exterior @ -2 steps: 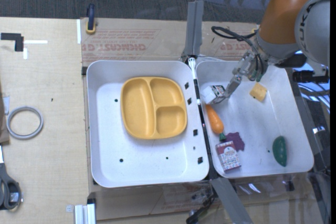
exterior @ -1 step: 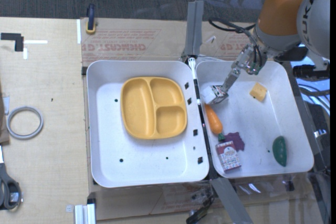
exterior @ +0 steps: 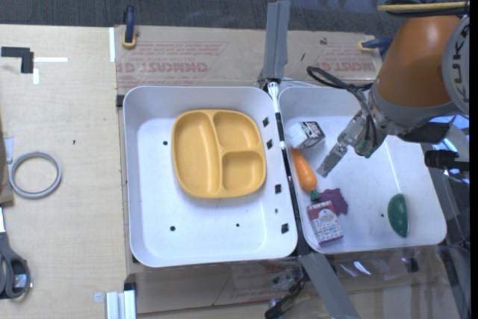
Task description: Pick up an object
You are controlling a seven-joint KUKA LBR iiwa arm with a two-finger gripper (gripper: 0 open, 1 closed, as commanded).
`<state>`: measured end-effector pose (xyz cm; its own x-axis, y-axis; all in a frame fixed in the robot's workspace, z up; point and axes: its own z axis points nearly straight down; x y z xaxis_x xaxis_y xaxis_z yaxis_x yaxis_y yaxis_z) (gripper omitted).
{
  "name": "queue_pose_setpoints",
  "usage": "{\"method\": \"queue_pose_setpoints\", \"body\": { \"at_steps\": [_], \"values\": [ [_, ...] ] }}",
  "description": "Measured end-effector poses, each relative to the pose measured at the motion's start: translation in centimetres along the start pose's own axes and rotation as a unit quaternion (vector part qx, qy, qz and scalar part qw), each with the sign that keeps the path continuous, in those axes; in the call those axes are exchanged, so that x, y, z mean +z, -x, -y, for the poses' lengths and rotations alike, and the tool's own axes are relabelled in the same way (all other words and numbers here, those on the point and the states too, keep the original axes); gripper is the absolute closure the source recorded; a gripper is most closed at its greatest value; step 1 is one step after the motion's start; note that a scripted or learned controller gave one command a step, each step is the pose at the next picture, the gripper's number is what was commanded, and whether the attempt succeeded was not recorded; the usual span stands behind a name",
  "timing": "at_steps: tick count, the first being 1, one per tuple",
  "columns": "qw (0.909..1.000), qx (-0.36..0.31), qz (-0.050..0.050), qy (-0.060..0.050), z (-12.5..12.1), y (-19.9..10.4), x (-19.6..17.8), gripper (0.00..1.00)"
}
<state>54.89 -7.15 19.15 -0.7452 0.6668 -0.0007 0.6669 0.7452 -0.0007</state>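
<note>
The right bin (exterior: 418,235) holds an orange carrot (exterior: 304,169) near its left wall, a small silver and white packet (exterior: 309,133) behind it, a purple item (exterior: 333,200) with a red and white carton (exterior: 326,225) in front of it, and a dark green object (exterior: 398,214) at the right. My gripper (exterior: 334,158) reaches in from the right and hangs just right of the carrot, with nothing seen between its fingers. The arm's orange band (exterior: 418,60) sits above the bin's back right.
The left bin (exterior: 149,235) holds a yellow divided plate (exterior: 219,153). A grey divider post (exterior: 276,41) rises between the bins at the back. On the bench at the left lie a roll of tape (exterior: 33,174) and scissors (exterior: 13,273).
</note>
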Motion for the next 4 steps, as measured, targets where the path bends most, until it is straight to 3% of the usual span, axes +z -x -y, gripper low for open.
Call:
{"method": "queue_pose_setpoints", "body": {
  "at_steps": [1, 2, 3, 4],
  "values": [
    [0.9725, 0.233, 0.000, -0.001, 0.1, 1.3, 0.1, 0.00],
    [0.9441, 0.330, -0.001, -0.001, 2.1, -2.8, 0.1, 0.00],
    [0.8997, 0.437, 0.000, -0.002, 1.3, 4.2, 10.1, 0.00],
    [0.8872, 0.461, -0.001, -0.003, -2.6, 9.5, 10.1, 0.00]
  ]
}}
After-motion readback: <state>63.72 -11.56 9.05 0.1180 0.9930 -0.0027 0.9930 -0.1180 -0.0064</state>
